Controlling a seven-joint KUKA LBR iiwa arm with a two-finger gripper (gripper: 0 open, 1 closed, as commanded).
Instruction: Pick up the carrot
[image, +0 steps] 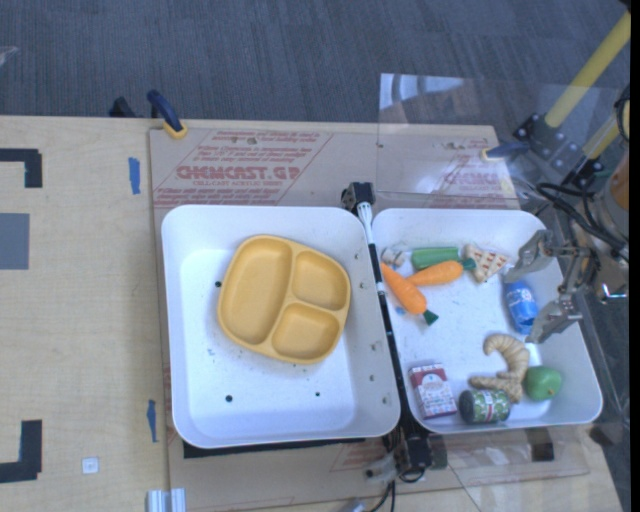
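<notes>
Camera view: pincer (541, 292) partly hides blue bottle (519, 306).

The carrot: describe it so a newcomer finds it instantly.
Look in the right bin, at its upper left. There the carrot lies slanted beside the centre divider, green tip down-right. A shorter orange piece touches it, but lacks that green end.

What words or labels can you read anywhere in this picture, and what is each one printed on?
"CHEMCAST GP", red print on the brown paper sheet behind the left bin; the smaller lines around it are too blurred to read.
Similar red print on the paper behind the right bin: too faint to read.
Label on the red and white packet: too small to read.
Label on the green can: too small.
Label on the blue bottle: too small.
</notes>
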